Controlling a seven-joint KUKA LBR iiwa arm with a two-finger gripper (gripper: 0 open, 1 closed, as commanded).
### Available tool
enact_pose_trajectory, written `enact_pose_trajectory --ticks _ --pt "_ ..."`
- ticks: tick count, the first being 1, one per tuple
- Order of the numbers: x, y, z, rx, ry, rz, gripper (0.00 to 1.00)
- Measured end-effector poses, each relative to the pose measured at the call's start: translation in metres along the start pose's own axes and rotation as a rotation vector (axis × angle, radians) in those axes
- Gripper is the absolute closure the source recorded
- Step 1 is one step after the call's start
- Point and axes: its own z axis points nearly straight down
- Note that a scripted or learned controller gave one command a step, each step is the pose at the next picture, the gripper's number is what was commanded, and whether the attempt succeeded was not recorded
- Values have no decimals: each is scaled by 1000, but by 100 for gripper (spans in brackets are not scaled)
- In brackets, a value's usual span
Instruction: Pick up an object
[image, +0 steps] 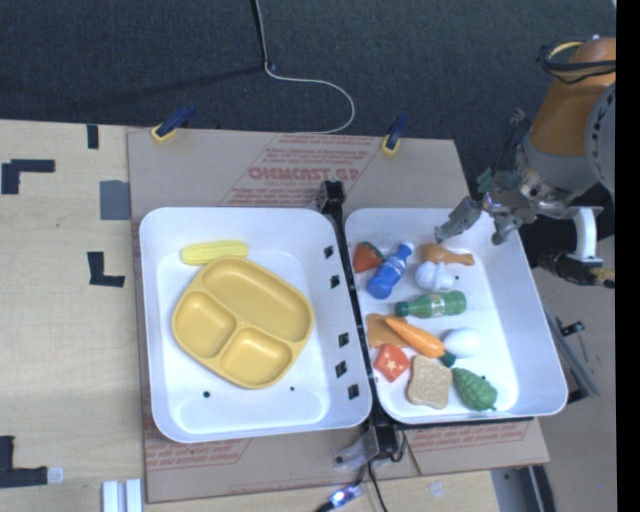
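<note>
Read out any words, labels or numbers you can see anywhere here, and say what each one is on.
Cardboard sheet under the bins: red printing, too blurred to read.
Blue bottle: label too small to read.
Green bottle: label too small to read.
Nothing else carries text.

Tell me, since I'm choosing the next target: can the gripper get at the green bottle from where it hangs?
Probably yes. The gripper hangs over the right bin's far corner, and the green bottle lies uncovered, though a carrot sits close beside it.

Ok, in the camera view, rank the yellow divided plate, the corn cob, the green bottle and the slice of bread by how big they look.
1. Yellow divided plate, by far the largest.
2. Corn cob and green bottle: similar in length, so unranked.
3. Slice of bread, the shortest, though broader than both.
</note>
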Motion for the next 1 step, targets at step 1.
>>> enact_pose_trajectory --ticks 1 --pt "0 3 -9 -14 -3 -3 0"
